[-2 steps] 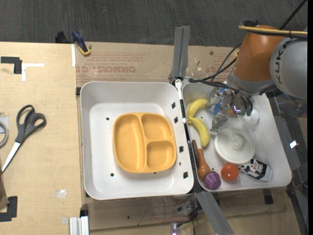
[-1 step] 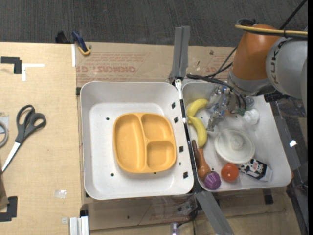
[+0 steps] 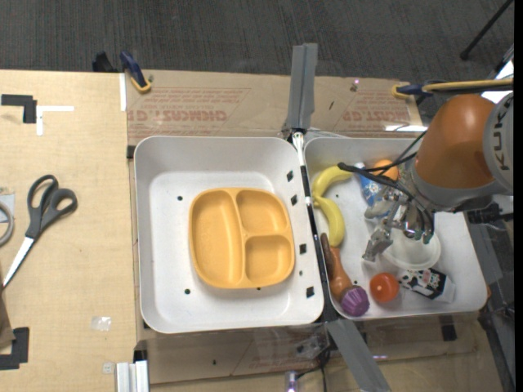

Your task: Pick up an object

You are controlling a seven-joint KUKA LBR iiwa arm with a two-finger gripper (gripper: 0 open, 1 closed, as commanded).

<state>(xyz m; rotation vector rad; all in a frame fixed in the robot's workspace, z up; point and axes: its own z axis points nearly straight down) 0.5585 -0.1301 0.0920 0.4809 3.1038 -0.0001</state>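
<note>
My gripper (image 3: 377, 243) hangs over the middle of the right bin (image 3: 466, 300), just left of a white cup (image 3: 411, 251). A yellow banana (image 3: 328, 207) lies along the bin's left side. Below it lies a brown-handled tool with a purple end (image 3: 353, 300). A red-orange ball (image 3: 384, 287) and a black-and-white item (image 3: 425, 282) sit at the front. An orange object (image 3: 382, 169) and a blue-white item (image 3: 372, 191) lie at the back, partly hidden by the arm. I see nothing held in the gripper.
The left bin (image 3: 155, 243) holds a yellow divided plate (image 3: 241, 237). Scissors (image 3: 37, 215) lie on the wooden bench at the left. The arm's orange band (image 3: 458, 149) covers the right bin's back right corner.
</note>
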